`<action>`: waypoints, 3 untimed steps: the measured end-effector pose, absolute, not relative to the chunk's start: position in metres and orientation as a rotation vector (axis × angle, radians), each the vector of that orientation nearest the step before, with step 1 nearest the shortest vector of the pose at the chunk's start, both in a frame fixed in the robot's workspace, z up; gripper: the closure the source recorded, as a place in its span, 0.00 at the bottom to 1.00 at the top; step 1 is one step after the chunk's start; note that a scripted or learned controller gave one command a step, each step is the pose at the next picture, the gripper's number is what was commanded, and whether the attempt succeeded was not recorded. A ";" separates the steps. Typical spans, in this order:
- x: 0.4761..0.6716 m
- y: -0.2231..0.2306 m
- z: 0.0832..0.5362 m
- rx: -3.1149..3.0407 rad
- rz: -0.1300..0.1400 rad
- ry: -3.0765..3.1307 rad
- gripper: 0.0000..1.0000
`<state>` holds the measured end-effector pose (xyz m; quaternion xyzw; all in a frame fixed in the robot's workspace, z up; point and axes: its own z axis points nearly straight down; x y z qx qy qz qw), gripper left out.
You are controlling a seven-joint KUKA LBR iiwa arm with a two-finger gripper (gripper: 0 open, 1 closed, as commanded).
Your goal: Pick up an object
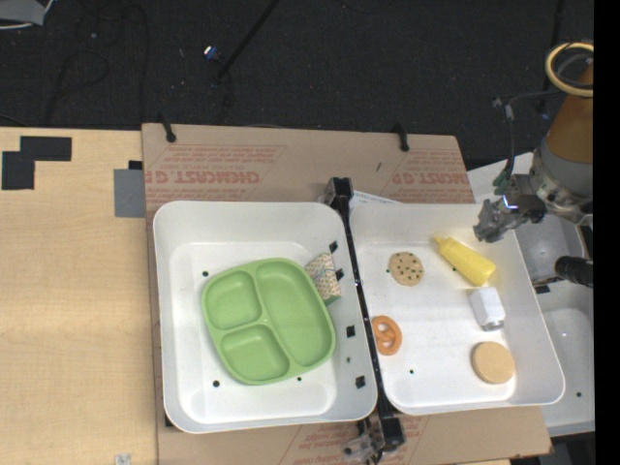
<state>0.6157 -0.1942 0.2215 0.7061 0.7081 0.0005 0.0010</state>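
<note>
The yellow mustard bottle [466,260] near the right bin's [542,381] far right edge looks light, smooth, slightly squeezable (best pinched across its body), just beside the empty gripper [491,223].

Left bin [174,260]: green tray [266,320], patterned scrap [325,275] at its upper right edge. Right bin [542,376]: yellow bottle [465,260], cookie [406,268], pretzel [387,335], white block [486,308], tan disc [493,362]. Hand [492,221] over the right bin's upper right corner, near the bottle, holding nothing visible.
</note>
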 end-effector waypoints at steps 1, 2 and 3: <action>0.616 -0.195 0.235 2.218 0.000 2.225 1.00; 0.623 -0.144 0.232 2.219 -0.002 2.229 1.00; 0.612 -0.091 0.222 2.221 -0.004 2.229 1.00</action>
